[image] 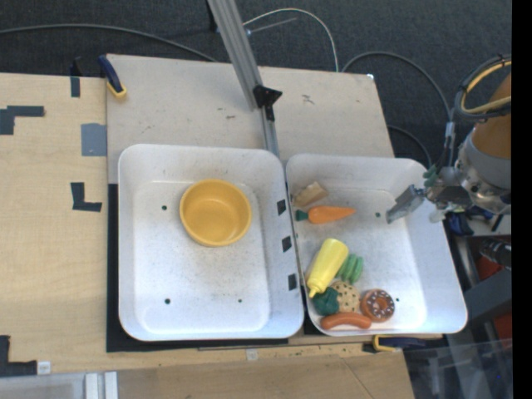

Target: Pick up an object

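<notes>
The right bin [432,248] holds several toy foods. An orange carrot [330,214] lies near its back left, with a tan piece [309,194] just behind it. A yellow bottle [327,266] lies in the middle, beside a green item [352,268]. At the front sit a cookie [345,296], a chocolate donut [378,304] and a red sausage [345,322]. My gripper [402,204] reaches in over the bin's right side, to the right of the carrot and apart from every toy.
A yellow bowl [216,213] stands in the left bin [141,289]. A grey metal pole [237,36] slants down to the divider between the bins. Cables run behind the right bin. The arm's body [490,148] is at the right edge.
</notes>
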`<state>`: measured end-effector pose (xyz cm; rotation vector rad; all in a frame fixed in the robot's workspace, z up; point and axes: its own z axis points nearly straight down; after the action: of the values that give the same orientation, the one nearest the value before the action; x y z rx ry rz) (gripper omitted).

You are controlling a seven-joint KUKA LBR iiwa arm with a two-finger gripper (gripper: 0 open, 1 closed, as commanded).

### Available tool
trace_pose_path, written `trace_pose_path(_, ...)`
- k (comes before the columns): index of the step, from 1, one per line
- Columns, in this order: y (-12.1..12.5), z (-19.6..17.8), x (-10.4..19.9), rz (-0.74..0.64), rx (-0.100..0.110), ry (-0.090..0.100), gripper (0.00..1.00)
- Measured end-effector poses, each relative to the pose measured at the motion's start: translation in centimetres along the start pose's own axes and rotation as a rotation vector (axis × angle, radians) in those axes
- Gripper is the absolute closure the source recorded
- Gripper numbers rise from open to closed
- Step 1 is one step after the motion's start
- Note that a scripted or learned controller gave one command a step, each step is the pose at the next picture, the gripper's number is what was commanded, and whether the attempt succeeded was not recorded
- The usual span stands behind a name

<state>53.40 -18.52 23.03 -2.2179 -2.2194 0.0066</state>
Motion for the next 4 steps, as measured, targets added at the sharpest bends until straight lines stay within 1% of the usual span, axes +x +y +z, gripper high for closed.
trace_pose_path(1,-0.8,5.8,-0.6,0.000,0.002,0.001,0.00)
trace_pose_path(2,-0.2,11.4,0.2,-0.001,0.001,0.001,0.00)
trace_pose_path(3,-0.1,10.1,0.2,-0.002,-0.003,0.001,1.00)
trace_pose_path(4,0.0,4.7,-0.9,0.000,-0.009,-0.002,1.00)
